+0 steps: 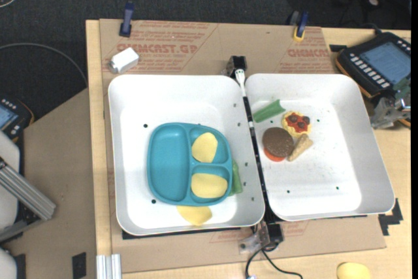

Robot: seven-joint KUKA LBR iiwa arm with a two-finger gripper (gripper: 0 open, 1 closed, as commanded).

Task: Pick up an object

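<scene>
The left bin [130, 108] holds a teal divided plate [171, 163]. One yellow piece [204, 147] lies in the plate's upper right compartment and another [209, 185] in the lower right one. A third yellow piece [194, 213] lies on the bin floor just below the plate, and a green sliver [236, 178] sits at the plate's right edge. In the right bin [339, 160] a green strip [267, 112], a pizza slice toy [296, 121], a brown and red round patty [278, 142] and a tan piece [300, 149] are clustered at the upper left.
A black control pendant [381, 65] lies off the right bin's upper right corner. A small white block [124, 60] rests on the board above the left bin. Blue clamps [127, 19] [300, 26] grip the far edge. A yellow object [353, 270] sits at the bottom right.
</scene>
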